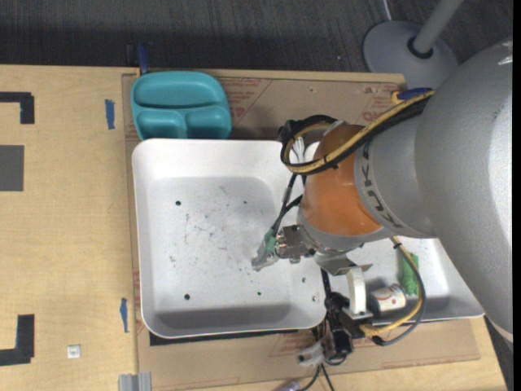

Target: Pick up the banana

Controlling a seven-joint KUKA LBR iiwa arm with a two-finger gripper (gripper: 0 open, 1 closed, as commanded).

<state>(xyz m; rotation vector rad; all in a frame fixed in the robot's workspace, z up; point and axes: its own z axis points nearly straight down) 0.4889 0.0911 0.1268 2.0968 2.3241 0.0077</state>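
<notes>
The tabletop is seen as a pale wooden surface marked with black shapes and short strips of blue tape. The right half of the view is taken up by the grey arm, whose orange band is crossed by black and yellow cables. The left bin is shown almost whole, its white floor speckled with small dark marks. Much of the right bin is covered by the arm, and only its lower right edge is exposed. A teal divided tray is set just behind the left bin, touching its far rim. The end effector is held low over the right part of the left bin's floor. Whether it is spread or pressed together cannot be told, and nothing is seen pinched in it. Where the banana lies, and how it lies relative to the end effector, cannot be told.
</notes>
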